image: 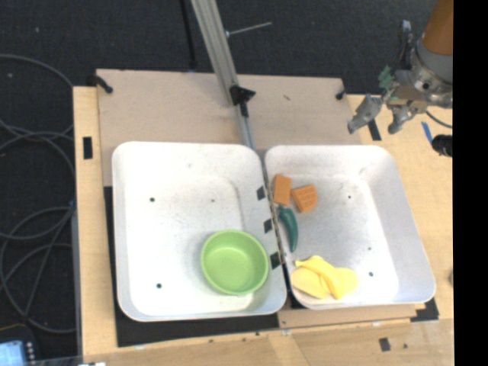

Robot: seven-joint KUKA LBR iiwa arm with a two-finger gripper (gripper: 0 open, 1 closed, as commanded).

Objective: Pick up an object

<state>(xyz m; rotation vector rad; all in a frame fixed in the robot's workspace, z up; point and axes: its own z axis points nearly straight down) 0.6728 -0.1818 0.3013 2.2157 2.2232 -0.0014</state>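
Observation:
My gripper (379,119) hangs at the upper right, above the bench just beyond the far edge of the right bin (381,204). Its two grey fingers are spread apart with nothing between them. In the right bin lie two orange blocks (295,194) near the left wall, a teal tool (288,227) along the divider, and a yellow soft object (325,278) at the front left corner. A green bowl (234,261) sits in the left bin (168,204) at its front right.
A slanted metal pole (219,52) runs from the top down to the gap between the bins. Black cables (30,189) lie on the floor to the left. The wooden bench (305,97) extends behind the bins.

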